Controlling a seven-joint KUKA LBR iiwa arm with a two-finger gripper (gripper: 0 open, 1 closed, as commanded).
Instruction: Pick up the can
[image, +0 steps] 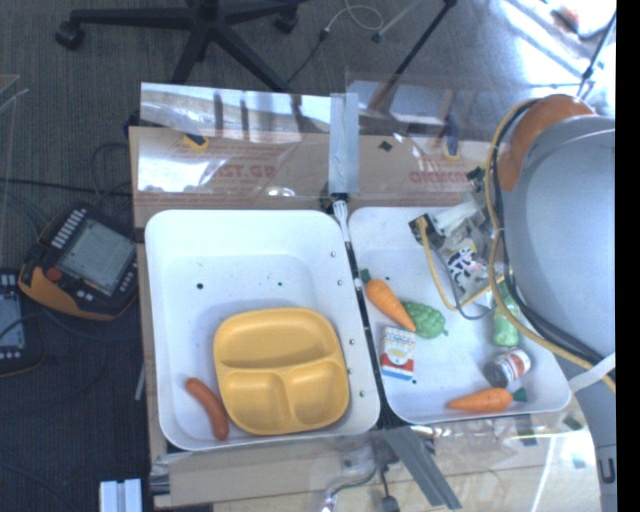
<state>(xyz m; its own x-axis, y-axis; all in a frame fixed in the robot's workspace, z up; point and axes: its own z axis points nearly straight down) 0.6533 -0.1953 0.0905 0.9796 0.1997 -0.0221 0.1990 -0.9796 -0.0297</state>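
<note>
The can (510, 367) is small, with a silver end and a red and white label. It lies on its side near the right wall of the right bin (400, 235), toward the front. The gripper (462, 262) hangs over the back right part of that bin, below the large grey arm with its orange band (545, 115). It is well behind the can and apart from it. Yellow cable loops around the gripper, and the arm's body hides the bin's far right edge.
The right bin also holds a carrot (387, 303), a green leafy piece (426, 320), a small red and white box (398, 355), a second carrot (480, 401) just in front of the can, and a green item (505, 328) behind it. In the left bin are a yellow divided plate (282, 370) and a sausage (206, 407).
</note>
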